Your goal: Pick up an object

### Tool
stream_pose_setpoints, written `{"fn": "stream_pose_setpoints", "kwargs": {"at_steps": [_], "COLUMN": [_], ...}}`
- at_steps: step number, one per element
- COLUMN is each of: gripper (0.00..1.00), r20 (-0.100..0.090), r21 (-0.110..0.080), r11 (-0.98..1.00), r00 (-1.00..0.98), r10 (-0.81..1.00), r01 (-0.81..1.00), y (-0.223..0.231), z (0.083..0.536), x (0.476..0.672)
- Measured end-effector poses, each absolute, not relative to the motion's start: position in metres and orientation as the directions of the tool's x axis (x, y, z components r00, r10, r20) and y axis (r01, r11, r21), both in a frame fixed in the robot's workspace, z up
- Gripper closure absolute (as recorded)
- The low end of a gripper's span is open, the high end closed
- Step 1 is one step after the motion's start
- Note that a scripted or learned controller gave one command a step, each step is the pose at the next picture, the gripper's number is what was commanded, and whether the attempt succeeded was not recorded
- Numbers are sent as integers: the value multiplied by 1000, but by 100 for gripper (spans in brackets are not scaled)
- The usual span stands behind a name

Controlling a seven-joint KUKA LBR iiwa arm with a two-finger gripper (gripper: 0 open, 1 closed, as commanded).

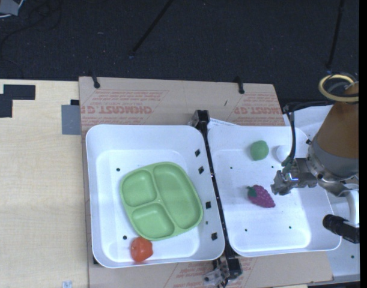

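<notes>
**A:** Where's the gripper (282, 183)?

**B:** Right bin (240, 233), centre-right of frame, low over the floor. Purple grape bunch (261, 196) sits just left of and below it, close but I see no contact. Nothing between the fingers. Open or closed, I cannot tell; too small and dark at this angle.

**A:** Other candidates?

**B:** Green ball (259, 150) above the grapes, same bin, near the back wall. Left bin (102, 179) has a green divided plate (162, 200) and an orange-red toy (141, 249) at the lower left of the plate, touching or nearly touching its rim.

**A:** Grapes then. Handling?

**B:** Looks like toy fruit, so probably light, plastic or rubbery. Lumpy surface, tapered, green stem at the upper-left end. Bumps should give the pads some purchase, but a narrow end could squirt out.

**A:** Grasp point?

**B:** Across the wide middle, fingers straddling the short axis. Avoid the stem and the tip.

**A:** Risk?

**B:** It's light, so a finger landing on top will just shove it across the bin floor. Ball would be worse: round, likely rolls.
</notes>
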State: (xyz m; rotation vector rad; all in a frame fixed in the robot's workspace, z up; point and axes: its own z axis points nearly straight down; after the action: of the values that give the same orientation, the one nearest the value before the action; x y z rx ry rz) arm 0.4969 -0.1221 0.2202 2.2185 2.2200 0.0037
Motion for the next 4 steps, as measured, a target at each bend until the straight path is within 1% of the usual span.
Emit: {"fn": "stream_pose_setpoints", "kwargs": {"at_steps": [1, 2, 3, 4], "gripper": [100, 100, 100, 100], "r20": [0, 2, 2, 2], "r21": [2, -5, -6, -3], "r11": [1, 3, 4, 6], "r00": [-1, -3, -4, -6], "r10": [1000, 1000, 1000, 1000], "r01": [1000, 1000, 1000, 1000], "y": [-123, -72, -22, 39], "z": [261, 243, 228, 224], "x": [498, 507, 519, 536]}}
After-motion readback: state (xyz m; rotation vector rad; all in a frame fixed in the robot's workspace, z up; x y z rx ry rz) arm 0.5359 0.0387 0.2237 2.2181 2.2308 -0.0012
